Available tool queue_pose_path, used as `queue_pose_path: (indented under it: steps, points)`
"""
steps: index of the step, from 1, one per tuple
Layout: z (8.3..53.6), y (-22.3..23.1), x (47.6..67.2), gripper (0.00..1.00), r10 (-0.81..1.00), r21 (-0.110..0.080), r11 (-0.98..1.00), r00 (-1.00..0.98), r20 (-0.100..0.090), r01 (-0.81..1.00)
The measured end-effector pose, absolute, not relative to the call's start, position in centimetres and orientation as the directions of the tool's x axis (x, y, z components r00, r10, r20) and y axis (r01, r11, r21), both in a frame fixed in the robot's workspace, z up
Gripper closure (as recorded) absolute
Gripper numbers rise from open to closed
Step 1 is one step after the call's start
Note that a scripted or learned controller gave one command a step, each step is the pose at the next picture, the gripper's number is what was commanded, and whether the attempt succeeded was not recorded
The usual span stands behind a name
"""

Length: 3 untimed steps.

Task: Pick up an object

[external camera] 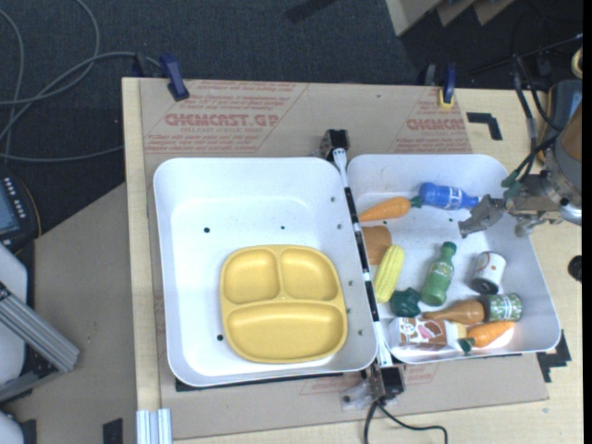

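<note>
The right bin (370, 176) holds several toy foods: an orange carrot (384, 210), a blue bottle (447, 196), a corn cob (388, 271), a green bottle (439, 274), a small white can (489, 268) and a brown bottle with a green label (481, 310). My gripper (502, 222) hangs over the bin's right side, just right of the blue bottle and above the white can. Its fingers (479, 219) are spread open with nothing between them.
A yellow divided plate (282, 302) lies in the left bin (185, 202). A brown bun (375, 243), a dark green piece (405, 301), a printed packet (424, 333) and a second carrot (490, 334) crowd the right bin's left and front.
</note>
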State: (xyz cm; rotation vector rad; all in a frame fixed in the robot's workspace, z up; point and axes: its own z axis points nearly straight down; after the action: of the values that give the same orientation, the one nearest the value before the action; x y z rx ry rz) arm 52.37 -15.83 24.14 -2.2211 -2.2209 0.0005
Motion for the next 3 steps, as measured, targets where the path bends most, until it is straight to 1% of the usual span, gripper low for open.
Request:
queue_pose_path:
  steps: [1, 2, 3]
  points:
    - [13.8, -14.1, 55.2, 0.00, 1.000, -0.010, 0.002, -0.002, 0.004, 1.000]
    - [8.1, -13.3, 50.3, 0.00, 1.000, -0.009, -0.002, 0.002, 0.003, 1.000]
    - [8.5, -16.0, 57.6, 0.00, 1.000, 0.007, 0.002, -0.002, -0.004, 1.000]
